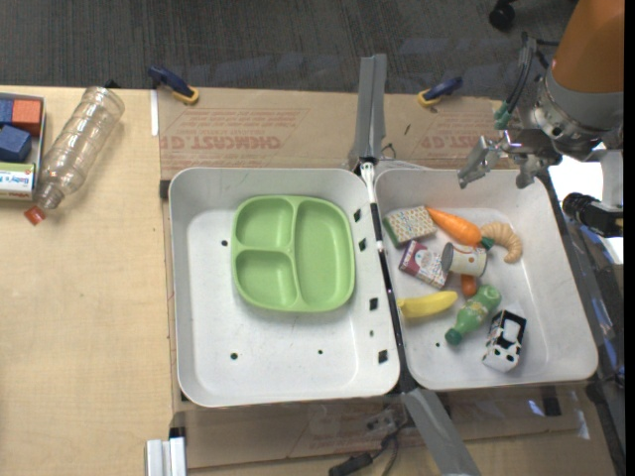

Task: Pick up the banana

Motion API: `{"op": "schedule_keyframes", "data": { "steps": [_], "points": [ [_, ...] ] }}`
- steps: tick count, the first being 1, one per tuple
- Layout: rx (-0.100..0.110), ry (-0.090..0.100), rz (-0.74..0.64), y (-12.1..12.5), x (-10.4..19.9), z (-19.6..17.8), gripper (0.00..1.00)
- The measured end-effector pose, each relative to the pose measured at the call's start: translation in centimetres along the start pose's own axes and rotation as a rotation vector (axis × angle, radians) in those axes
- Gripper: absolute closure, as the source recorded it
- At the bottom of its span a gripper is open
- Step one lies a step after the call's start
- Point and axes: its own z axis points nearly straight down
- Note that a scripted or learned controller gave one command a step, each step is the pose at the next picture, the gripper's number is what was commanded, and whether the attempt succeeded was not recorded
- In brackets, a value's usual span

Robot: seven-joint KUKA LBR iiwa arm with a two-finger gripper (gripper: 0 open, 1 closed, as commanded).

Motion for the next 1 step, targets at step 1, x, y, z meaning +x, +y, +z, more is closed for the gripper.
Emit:
{"op": "schedule_keyframes", "data": {
  "steps": [1],
  "points": [
    [-0.003,-0.001,-0.196,4.38,-11.81,6.61,0.0]
  ]
}}
